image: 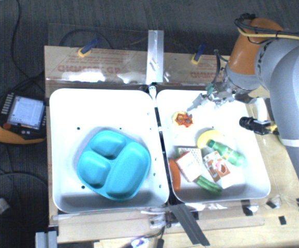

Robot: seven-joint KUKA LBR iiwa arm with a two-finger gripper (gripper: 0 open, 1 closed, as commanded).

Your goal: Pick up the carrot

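Note:
The carrot (pixel 175 174) is an orange stick lying along the left wall of the right bin (pixel 253 138), near its front, partly tucked under a white and red box (pixel 189 165). My gripper (pixel 204 104) hangs over the back of the right bin, well behind the carrot and apart from it. It is open and nothing sits between its fingers. A small red and orange item (pixel 183 119) lies just below and left of the gripper.
Around the carrot are a yellow round item (pixel 208 137), a green bottle (pixel 225 153), a second printed box (pixel 219 169) and a green cucumber-like piece (pixel 208 184). The left bin (pixel 66 107) holds a blue divided plate (pixel 114 163).

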